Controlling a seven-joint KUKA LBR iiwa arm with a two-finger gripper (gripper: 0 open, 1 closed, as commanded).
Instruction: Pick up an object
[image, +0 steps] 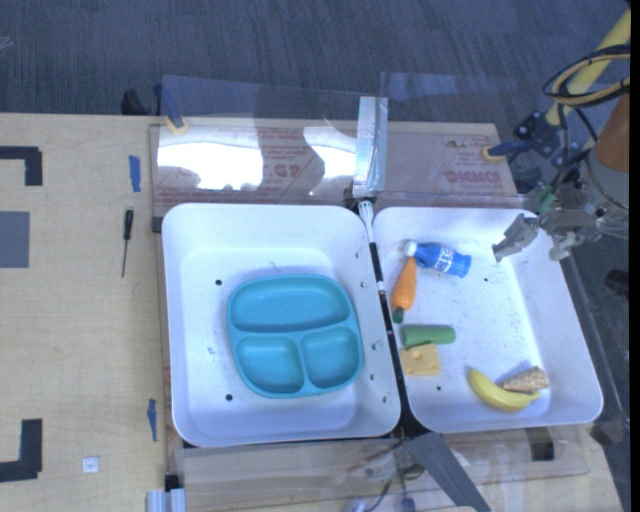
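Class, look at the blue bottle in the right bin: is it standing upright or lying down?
Lying down: the blue bottle rests on its side on the bin floor, white cap pointing left.

A teal divided plate (293, 333) lay in the left white bin (190, 240), its three compartments facing up. On the wooden worktop (70, 330) left of the bins lay a thin dark screwdriver (126, 238), near strips of blue tape (134, 172) and black corner markings (28, 165).
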